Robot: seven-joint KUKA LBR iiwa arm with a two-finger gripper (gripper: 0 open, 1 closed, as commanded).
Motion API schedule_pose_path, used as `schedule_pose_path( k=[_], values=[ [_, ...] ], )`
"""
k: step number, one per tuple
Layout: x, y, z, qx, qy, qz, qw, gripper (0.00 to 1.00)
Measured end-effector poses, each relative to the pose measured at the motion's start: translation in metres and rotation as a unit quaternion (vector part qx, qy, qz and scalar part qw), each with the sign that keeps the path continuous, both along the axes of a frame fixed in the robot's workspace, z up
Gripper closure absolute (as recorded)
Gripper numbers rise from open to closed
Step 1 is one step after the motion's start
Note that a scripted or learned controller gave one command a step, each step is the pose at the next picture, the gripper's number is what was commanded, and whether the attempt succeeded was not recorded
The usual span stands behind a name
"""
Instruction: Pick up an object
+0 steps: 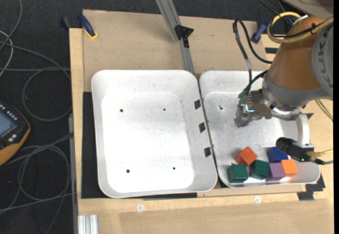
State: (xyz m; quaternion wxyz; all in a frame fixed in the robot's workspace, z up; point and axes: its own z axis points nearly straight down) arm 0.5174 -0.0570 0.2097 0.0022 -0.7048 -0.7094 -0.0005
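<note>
The left bin (145, 132) sits on the bench (132, 32) with only dark specks on its floor. Just beside it, the right bin (225, 95) holds a cluster of blocks along its near edge: a green block (238, 173) at the left, an orange-red block (246, 155) tilted behind it, another green block (260, 168), a purple block (277, 170), a blue block (275, 154) and an orange block (289, 166). The pincer (244, 119) hangs over the bin's bare middle, farther back than the blocks and apart from them; its opening cannot be told, and nothing shows between its tips.
</note>
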Motion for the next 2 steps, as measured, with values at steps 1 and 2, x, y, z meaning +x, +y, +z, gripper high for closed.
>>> schedule_pose_path(
  k=[1, 2],
  values=[
    [-0.01, 0.055, 0.019, -0.0003, -0.002, 0.001, 1.0, 1.0],
    [-0.014, 0.11, 0.034, -0.0004, -0.002, 0.001, 1.0, 1.0]
  ],
)
